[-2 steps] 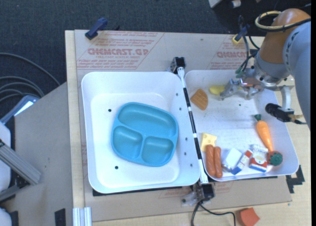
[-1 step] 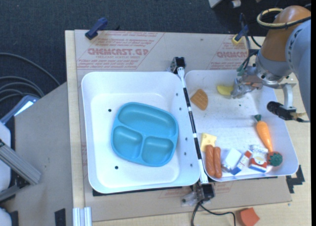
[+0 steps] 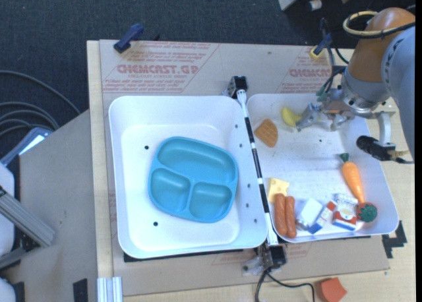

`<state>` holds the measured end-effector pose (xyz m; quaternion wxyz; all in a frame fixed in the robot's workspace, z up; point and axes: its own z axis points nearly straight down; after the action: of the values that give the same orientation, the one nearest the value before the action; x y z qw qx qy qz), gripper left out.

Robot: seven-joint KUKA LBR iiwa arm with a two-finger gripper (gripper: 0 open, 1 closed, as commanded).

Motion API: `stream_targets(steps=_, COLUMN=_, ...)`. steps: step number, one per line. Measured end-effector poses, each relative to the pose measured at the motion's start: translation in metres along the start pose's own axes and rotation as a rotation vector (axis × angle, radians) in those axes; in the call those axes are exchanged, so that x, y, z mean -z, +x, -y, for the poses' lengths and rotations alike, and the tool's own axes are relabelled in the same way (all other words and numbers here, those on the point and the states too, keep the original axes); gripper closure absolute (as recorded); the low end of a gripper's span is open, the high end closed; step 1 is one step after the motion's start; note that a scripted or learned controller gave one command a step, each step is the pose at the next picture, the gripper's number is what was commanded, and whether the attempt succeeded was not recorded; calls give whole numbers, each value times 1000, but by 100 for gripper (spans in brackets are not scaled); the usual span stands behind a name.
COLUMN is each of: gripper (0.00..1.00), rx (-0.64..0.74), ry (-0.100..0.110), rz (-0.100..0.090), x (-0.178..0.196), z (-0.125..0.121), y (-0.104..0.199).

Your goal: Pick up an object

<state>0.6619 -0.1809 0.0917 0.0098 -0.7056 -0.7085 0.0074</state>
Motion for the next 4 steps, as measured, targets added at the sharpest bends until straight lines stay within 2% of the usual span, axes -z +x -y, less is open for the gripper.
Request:
stream_targets(steps=1, gripper=100, rx=1, ry=-2, rz=2, x=11, z=0, y=0)
stream_targets(steps=2, gripper=0, rx=1, ry=-2, rz=2, x=10, z=0, y=0)
stream_targets(steps=3, gripper=0, rx=-3, ry=-10, rz=2, x=-9, z=-2, y=-20)
stream_targets(steps=4, gripper=100, rx=-3, ry=-10, rz=3, x=2, z=-2, y=-20)
